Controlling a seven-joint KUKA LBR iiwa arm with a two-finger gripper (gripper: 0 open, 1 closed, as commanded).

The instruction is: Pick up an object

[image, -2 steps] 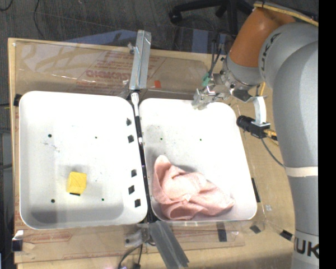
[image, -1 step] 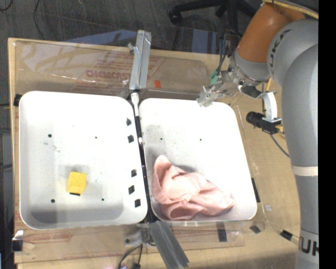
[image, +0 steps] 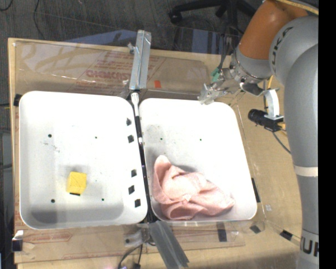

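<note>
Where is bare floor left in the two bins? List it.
Left bin: bare everywhere around the yellow block near its front. Right bin: bare in the far half, beyond the pink cloth; the cloth crowds its front.

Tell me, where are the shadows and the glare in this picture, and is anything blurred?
Camera view: soft shadow along the left bin's near wall; glare on the clear sheet behind the bins; the end effector looks slightly blurred; the pink cloth is sharp.

Partial "KU" on arm (image: 309,245)
</note>
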